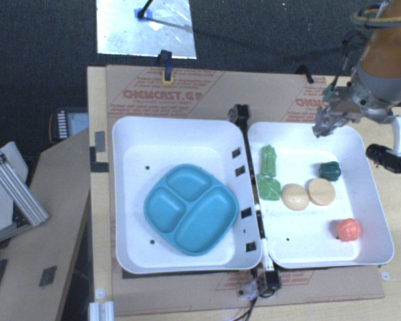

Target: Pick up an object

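Observation:
The right bin (371, 199) holds several small things: a light green piece (268, 160) standing long near its left wall, a second green lump (269, 188) just below it, two tan round pieces (295, 196) (321, 192) side by side, a dark green piece (329, 171) and a pink-orange ball (348, 229) at the lower right. My gripper (321, 127) hangs above the bin's far edge, up and slightly left of the dark green piece, with nothing seen in it.
A blue divided plate (190, 208) lies in the left bin (130, 179). A black clip row (244, 172) runs along the seam between the bins. Cardboard (174, 92) lies under both bins.

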`<action>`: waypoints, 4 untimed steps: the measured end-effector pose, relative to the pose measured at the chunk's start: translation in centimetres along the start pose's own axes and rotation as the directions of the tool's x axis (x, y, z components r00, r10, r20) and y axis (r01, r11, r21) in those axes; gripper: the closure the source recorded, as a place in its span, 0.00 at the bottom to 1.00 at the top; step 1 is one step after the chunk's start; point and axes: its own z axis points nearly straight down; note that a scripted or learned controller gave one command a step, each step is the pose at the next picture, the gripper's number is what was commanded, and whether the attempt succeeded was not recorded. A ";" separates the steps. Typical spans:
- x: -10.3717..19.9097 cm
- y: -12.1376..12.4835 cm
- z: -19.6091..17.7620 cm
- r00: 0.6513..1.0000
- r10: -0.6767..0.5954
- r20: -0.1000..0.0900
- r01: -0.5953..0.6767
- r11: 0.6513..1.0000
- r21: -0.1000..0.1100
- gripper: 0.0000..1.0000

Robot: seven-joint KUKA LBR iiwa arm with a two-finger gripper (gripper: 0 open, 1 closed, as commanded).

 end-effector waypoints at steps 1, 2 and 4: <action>5.9 -2.0 1.0 1.000 -0.003 -0.001 0.003 1.000 0.000 1.00; 11.7 -2.7 1.0 1.000 -0.003 -0.001 0.003 1.000 -0.001 1.00; 21.3 -7.1 2.6 1.000 -0.002 -0.001 0.002 1.000 0.001 1.00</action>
